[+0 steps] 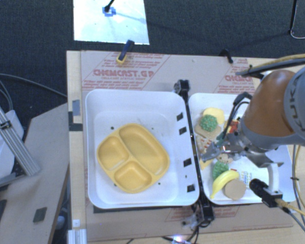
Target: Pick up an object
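The right bin (217,97) holds several toy foods. A green bumpy piece (209,122) lies on a tan flat piece (200,131), with a pale yellow piece (214,113) just behind them. A yellow banana (222,181), a brown round disc (235,189) and another green piece (220,168) lie near the front. My gripper (212,150) hangs low over the left middle of this bin, between the tan piece and the front green piece. The arm's orange band (269,105) covers the bin's right half.
A yellow three-compartment plate (133,156) lies in the left bin (91,136). A black divider (189,136) runs between the bins. Behind the bench lie a white sheet (110,14) and a blue and yellow tool (124,52).
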